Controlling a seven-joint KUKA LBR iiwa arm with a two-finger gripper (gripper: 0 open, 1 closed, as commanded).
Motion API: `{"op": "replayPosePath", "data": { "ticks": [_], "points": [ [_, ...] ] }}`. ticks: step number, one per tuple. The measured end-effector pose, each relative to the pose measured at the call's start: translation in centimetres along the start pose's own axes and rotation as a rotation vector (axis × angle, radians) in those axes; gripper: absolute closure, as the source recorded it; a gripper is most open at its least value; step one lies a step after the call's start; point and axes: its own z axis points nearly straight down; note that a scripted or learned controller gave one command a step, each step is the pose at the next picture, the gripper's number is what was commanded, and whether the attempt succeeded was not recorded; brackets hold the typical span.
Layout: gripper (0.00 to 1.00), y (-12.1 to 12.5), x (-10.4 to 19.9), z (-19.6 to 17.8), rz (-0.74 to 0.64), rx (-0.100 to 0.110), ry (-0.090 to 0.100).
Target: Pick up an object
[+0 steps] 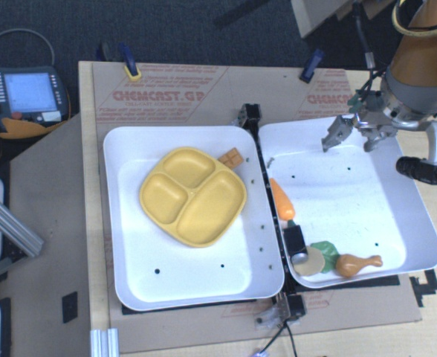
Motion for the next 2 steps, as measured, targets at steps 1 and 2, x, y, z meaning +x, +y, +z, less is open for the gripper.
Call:
{"op": "replayPosePath", "data": {
  "ticks": [1, 2],
  "points": [
    [0.0, -0.1, 0.2, 4.3, 0.0, 0.0, 0.0],
    [0.0, 0.0, -0.3, 8.6, 0.0, -0.001, 0.0]
  ]
}}
